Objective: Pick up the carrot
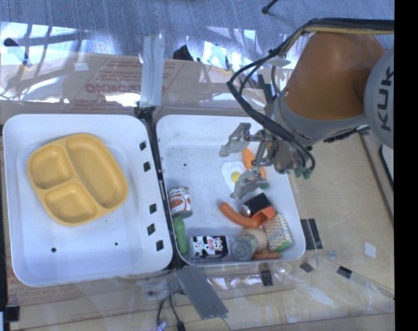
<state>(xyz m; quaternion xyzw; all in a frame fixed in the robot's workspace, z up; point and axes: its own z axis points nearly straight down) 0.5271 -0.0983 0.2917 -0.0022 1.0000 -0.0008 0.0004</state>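
While in right bin (195, 143), carrot (248, 158).

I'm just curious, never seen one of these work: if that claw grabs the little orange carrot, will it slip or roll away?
The carrot looks like smooth toy plastic, so it may slip between the end effector fingers. Its tapered, rounded shape could probably roll if nudged. It lies by the fried egg, whose flat shape likely won't block it.
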